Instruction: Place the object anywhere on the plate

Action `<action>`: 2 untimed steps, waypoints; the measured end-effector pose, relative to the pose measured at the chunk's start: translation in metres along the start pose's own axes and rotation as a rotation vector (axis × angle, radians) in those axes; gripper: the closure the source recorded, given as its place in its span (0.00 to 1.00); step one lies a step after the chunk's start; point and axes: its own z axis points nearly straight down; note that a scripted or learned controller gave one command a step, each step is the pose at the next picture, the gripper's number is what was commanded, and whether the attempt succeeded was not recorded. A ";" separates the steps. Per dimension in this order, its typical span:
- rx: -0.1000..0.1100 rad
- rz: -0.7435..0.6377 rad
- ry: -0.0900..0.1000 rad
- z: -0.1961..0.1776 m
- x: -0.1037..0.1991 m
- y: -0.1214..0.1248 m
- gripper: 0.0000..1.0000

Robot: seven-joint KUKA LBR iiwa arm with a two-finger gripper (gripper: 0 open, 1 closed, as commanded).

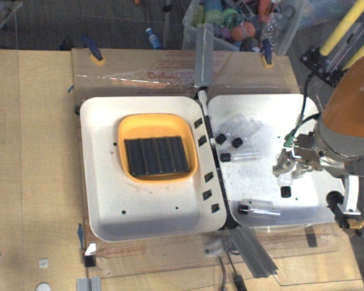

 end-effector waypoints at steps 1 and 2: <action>-0.003 -0.171 -0.002 0.020 0.004 0.046 1.00; -0.003 -0.354 -0.002 0.025 0.025 0.120 1.00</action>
